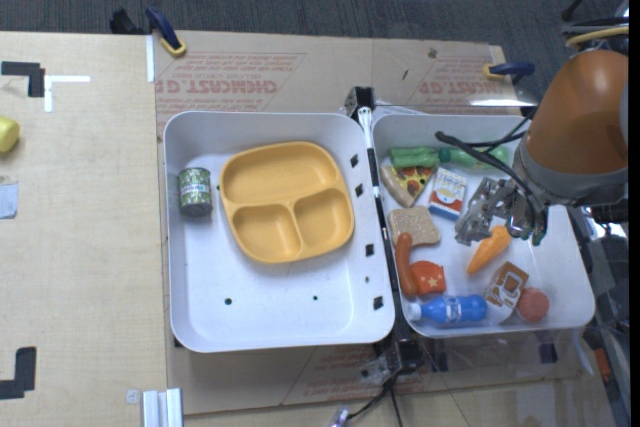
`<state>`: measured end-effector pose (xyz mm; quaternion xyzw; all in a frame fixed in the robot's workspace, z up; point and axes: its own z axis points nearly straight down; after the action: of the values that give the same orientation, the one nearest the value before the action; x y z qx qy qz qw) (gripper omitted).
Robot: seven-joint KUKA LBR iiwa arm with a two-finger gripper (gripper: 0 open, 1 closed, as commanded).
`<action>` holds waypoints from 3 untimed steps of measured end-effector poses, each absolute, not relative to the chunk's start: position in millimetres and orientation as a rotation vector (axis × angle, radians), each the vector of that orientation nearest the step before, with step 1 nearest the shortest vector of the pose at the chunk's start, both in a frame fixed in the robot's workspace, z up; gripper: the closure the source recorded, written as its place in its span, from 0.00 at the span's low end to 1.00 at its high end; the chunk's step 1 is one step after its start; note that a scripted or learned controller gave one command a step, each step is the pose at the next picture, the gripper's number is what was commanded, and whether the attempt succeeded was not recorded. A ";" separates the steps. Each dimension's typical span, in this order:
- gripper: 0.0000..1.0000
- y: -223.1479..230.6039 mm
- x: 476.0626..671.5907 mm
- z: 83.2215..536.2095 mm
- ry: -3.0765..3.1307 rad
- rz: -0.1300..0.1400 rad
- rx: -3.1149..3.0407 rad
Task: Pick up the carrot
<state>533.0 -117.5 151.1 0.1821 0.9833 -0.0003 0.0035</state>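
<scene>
Carrot (pixel 487 250) lies in the R bin (pixel 575 310), tilted, thick end up toward the jaws (pixel 497 212), tip pointing down-left. Its top end sits right under the jaws, touching or nearly so; can't tell which. Whether the jaws are open or shut can't be told from this angle; the metal parts blur together, and the carrot isn't clearly between them.

Just below the jaws, past the carrot: a small brown-and-white packet (pixel 507 287) and a reddish round item (pixel 533 305) beside it. Down-left of the jaws: red tomato-like piece (pixel 428 277), a sausage (pixel 404 265) w/ it, and a blue bottle (pixel 453 311) lying on its side near the front wall. Left of the jaws: bread slice (pixel 414 228), a white carton (pixel 447 192), pizza slice (pixel 407 183). Up-left: green items (pixel 430 156) along the back wall.

Arm (pixel 585 120), orange dome over grey wrist, hangs over the R bin's right side.

Well left of the jaws: L bin (pixel 270 315) holding a yellow divided plate (pixel 287 200), w/ a small green can (pixel 195 190) just beside its left edge, apart. Far left on the surface (pixel 70 265): a yellow object (pixel 7 134) at the frame edge.
</scene>
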 end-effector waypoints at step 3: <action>0.00 -135.8 489.8 99.3 3.089 -0.005 0.300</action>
<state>489.8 -135.8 99.3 0.0966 0.9951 -0.0015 0.0190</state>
